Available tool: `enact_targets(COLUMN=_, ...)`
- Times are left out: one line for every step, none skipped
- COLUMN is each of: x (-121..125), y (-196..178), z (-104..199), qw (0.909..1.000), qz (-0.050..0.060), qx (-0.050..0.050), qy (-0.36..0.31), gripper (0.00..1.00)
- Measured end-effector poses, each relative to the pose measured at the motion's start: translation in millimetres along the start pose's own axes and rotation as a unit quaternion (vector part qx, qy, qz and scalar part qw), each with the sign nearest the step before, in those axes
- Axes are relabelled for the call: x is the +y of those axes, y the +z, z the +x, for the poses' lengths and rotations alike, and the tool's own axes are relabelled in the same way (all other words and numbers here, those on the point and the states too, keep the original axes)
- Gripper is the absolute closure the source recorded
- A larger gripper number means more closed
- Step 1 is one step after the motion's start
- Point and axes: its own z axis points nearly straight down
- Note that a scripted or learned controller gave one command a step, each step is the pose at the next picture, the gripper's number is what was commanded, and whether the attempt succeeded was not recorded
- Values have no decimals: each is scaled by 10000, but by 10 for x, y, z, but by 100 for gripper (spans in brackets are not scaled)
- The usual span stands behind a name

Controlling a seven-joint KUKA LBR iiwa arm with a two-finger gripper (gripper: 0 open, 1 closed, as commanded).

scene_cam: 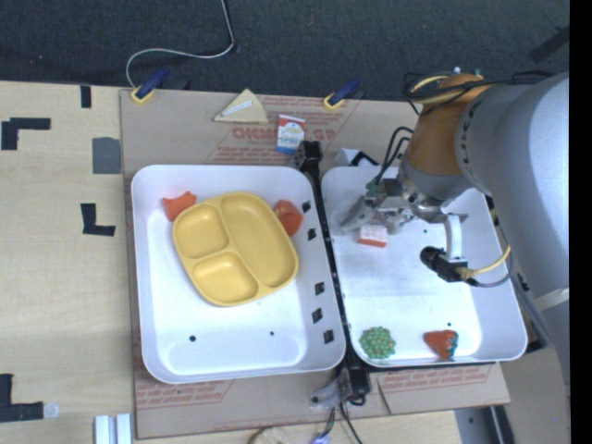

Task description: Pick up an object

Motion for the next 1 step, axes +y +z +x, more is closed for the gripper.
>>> enact_targets(x=1, y=-95, z=2, qw=10000, qz=-2, qx=-2, qy=-5, gripper=100)
